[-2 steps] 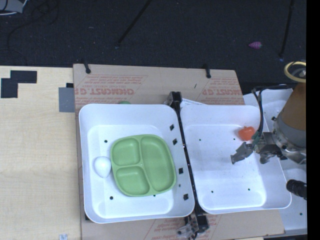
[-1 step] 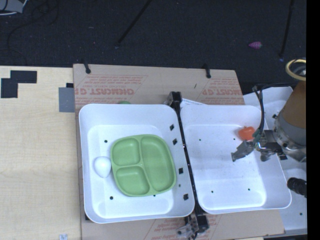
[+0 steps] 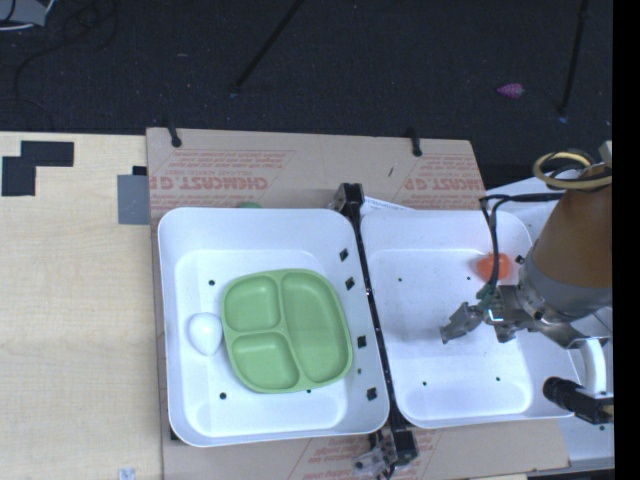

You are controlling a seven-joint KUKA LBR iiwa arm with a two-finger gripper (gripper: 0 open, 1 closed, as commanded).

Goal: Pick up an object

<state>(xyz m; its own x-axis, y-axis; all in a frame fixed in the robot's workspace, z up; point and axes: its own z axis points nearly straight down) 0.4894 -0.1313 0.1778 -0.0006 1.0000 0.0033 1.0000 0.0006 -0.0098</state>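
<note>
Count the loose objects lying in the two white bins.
3: a green divided plate and a white egg in the left bin, a small orange object in the right. The arm may hide others.

Left bin crowded, green divided plate filling its middle, white egg-shaped object touching the plate's left edge, right bin floor open at centre and lower part, small orange object near its upper right, arm blocking the right edge.
</note>
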